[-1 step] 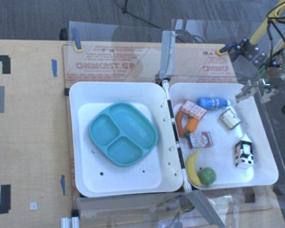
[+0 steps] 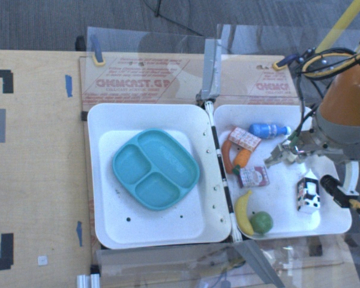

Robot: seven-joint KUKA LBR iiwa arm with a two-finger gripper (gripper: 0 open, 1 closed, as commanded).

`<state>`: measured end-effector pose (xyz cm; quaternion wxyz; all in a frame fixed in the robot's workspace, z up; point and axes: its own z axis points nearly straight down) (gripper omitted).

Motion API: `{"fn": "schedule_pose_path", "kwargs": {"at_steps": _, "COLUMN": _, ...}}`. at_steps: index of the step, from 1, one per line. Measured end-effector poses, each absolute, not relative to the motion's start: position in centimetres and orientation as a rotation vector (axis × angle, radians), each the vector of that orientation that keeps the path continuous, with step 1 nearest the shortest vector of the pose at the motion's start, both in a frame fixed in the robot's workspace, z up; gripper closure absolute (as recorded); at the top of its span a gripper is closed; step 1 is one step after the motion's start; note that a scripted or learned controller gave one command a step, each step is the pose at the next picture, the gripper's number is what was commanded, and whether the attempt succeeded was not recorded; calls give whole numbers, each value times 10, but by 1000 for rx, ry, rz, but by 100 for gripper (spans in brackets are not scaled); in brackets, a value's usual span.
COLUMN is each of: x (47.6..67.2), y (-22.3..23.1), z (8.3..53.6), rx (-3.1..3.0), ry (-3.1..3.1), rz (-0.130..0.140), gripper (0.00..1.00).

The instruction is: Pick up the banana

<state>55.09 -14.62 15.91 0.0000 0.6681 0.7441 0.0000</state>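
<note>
The yellow banana [image 2: 244, 212] lies in the right bin [image 2: 336, 221] near its front left corner, curving along the bin's left wall. A green ball [image 2: 262, 222] touches its lower end. My gripper [image 2: 280, 153] hangs over the middle of the right bin, up and to the right of the banana and well apart from it. It is open with nothing between its fingers. The arm's orange band [image 2: 347, 101] rises at the right edge.
Also in the right bin are a blue bottle [image 2: 269, 129], a red and white box [image 2: 245, 138], a carrot [image 2: 242, 158], a pink packet [image 2: 254, 176] and a black and white cow toy [image 2: 308, 195]. A teal divided plate [image 2: 156, 168] lies in the left bin [image 2: 102, 215].
</note>
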Motion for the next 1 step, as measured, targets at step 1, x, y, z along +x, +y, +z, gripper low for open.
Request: {"fn": "schedule_pose_path", "kwargs": {"at_steps": 1, "x": 490, "y": -108, "z": 88, "rx": 1697, "ry": 2633, "rz": 6, "gripper": 0}}
